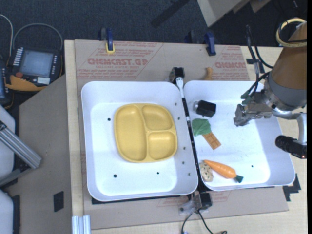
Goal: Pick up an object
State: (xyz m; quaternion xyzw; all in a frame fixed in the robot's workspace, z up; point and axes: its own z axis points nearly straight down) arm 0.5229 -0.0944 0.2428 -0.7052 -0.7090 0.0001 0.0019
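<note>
Half the arm [292, 77] is cut off at right.

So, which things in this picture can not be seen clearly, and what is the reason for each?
- Gripper, camera view: small and seen from above, so the state of its grip cannot be told.
- Pale object beside the carrot, camera view: partly covered by the carrot and the bin edge; what it is stays unclear.
- Black block, camera view: too small to identify.
- Arm, camera view: cut off by the right edge.
</note>
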